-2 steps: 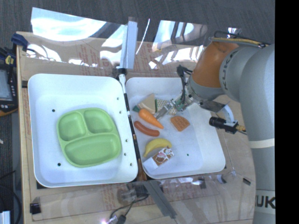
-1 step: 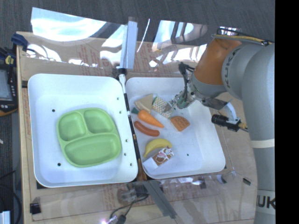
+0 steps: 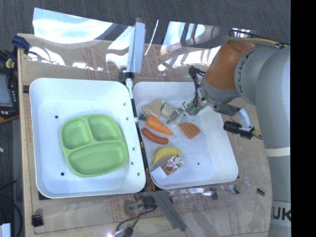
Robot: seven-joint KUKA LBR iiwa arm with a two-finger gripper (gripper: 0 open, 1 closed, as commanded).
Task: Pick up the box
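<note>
Box (image 3: 171, 165), the small brown-and-white one, is lying at the lower middle of the right bin (image 3: 224, 167), just below the banana (image 3: 165, 155). I am hovering my gripper (image 3: 183, 110) in that bin's upper part, so the box is sitting well below and slightly left in frame. Whether I am clenched or released, I cannot tell.

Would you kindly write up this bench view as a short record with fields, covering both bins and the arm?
left bin: holds a green divided plate
right bin: carrot, sausage, banana, small box, bread slice, cheese wedge
box position: near front edge, beside the banana
gripper: low over the bin's back part, far from the box
</note>
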